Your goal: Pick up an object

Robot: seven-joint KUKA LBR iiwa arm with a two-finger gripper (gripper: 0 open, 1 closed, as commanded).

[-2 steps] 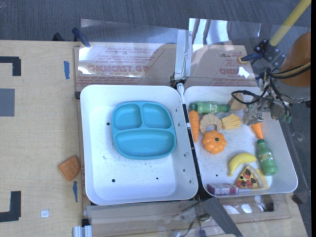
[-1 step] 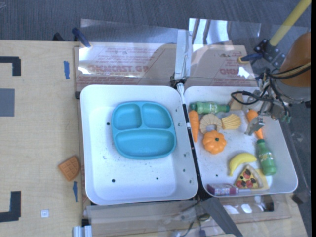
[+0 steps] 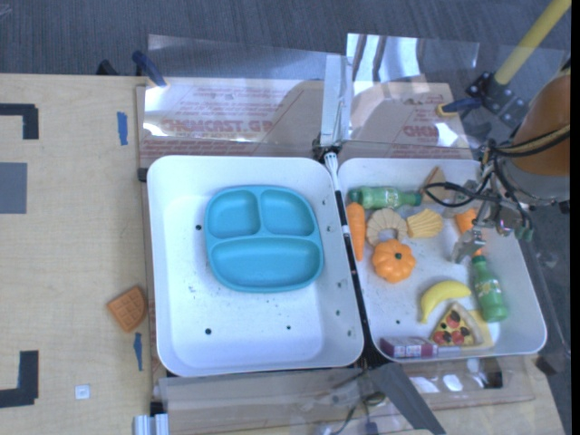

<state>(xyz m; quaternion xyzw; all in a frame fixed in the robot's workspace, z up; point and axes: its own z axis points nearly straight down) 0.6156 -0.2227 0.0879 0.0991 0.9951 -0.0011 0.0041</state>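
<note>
The left bin (image 3: pixel 172 270), well to the left of the gripper, holds a blue divided plate (image 3: pixel 263 238). The right bin (image 3: pixel 526 324) carries the arm's reach and all the small things. The gripper (image 3: pixel 471 243) hangs low over the right side of this bin; whether it is released or clenched I cannot tell, and nothing shows between its tips.

Just below the gripper lies a green bottle (image 3: pixel 489 288), its long axis running from the gripper down toward the near rim, cap end nearest the gripper. A second green bottle (image 3: pixel 385 197) lies up and to the left, lengthwise across the bin. Down and left of the gripper sit a banana (image 3: pixel 442 295), curved, and a pizza slice (image 3: pixel 456 326). To the left are a small pumpkin (image 3: pixel 393 261), a carrot (image 3: pixel 356 229) lying lengthwise by the bin's left wall, and a tan cracker (image 3: pixel 423 224). A loop of black cable (image 3: pixel 444 191) hangs above and left of the gripper.
</note>
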